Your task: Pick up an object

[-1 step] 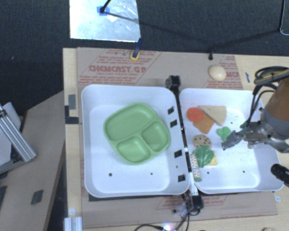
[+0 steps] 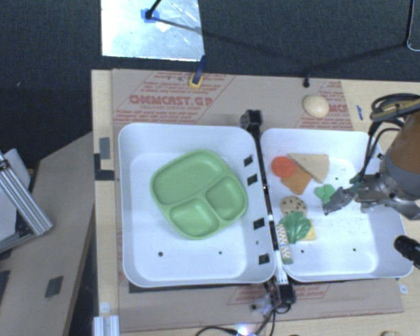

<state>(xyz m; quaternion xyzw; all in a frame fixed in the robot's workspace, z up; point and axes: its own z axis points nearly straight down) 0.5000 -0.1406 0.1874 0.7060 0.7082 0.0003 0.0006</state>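
Hand [image 2: 334, 200] low in right bin [image 2: 350, 257], grip state unclear, beside green toy [image 2: 325, 191], bare floor toward near rim

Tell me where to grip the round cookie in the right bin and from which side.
Take the cookie across its rim, coming straight down: it lies flat and round, so any width probably fits. Set the fingers left and right, since the green leafy piece sits close below it.

i see a plate [image 2: 199, 193] in the left bin [image 2: 136, 208]; toy foods [image 2: 299, 172] crowd the right bin's [image 2: 350, 254] left side.
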